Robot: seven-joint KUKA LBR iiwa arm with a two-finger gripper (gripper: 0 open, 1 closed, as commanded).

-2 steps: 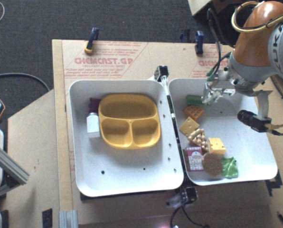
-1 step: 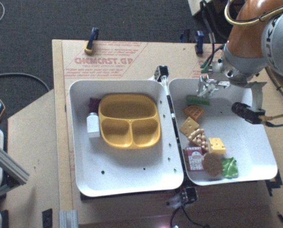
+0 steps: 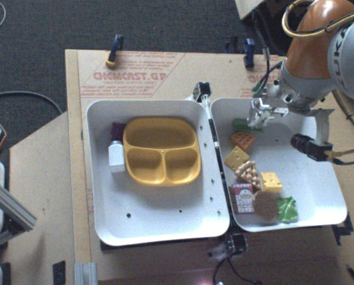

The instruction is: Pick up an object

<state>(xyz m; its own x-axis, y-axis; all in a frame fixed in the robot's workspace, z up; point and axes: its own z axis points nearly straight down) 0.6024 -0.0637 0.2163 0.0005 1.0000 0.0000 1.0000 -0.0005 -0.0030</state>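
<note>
My gripper [image 3: 258, 119] hangs over the far left part of the right bin [image 3: 319, 189], just above a small green piece [image 3: 241, 124] lying there. Close in front of it lies a brown waffle [image 3: 243, 139]. Further toward the front are a yellow cracker [image 3: 236, 158], a patterned pastry [image 3: 249, 172], a yellow cheese block [image 3: 271, 181], a red carton [image 3: 243, 197], a brown round cookie [image 3: 265, 205] and a green leafy toy [image 3: 287, 209]. Nothing shows between the fingers.
The left bin [image 3: 106, 206] holds a yellow divided plate [image 3: 161, 150], a white bottle [image 3: 116, 156] and a dark purple item [image 3: 117, 129] beside it. A black cylinder [image 3: 307, 145] with a cable juts into the right bin from the right.
</note>
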